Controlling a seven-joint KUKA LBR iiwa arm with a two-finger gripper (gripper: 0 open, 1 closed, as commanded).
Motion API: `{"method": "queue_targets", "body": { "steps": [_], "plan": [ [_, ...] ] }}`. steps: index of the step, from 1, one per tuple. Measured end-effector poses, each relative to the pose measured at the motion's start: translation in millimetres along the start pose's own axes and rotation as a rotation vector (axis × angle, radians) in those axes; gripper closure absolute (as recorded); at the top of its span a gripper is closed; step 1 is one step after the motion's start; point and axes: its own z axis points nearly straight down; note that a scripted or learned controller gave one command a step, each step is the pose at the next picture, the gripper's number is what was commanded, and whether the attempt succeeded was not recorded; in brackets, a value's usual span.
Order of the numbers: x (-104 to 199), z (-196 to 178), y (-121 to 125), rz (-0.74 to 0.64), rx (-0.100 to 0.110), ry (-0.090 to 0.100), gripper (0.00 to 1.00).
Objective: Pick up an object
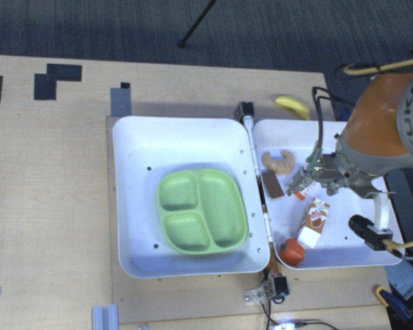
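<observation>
Your pincer (304, 182) hung low in the right white bin (344, 243), opening unreadable. Tan croissant-shaped toy (279, 161) at 10 o'clock, brown-white carton (314, 220) at 5 o'clock; crowding risked a glancing miss.

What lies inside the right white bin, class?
In the right white bin: a tan croissant-shaped toy, brown flat block, red-and-white carton and red round toy. The grey arm covers the bin's upper right part.

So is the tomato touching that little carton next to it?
Touching, it seems: in the camera view the carton's white lower end sits against the top of the tomato, with no bin floor visible between them.
</observation>
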Motion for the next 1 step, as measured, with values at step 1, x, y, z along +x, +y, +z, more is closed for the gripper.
{"method": "queue_targets", "body": {
  "steps": [1],
  "plan": [
    [-48.1, 98.2, 0.6, 0.002, -0.004, -0.002, 0.00]
  ]
}}
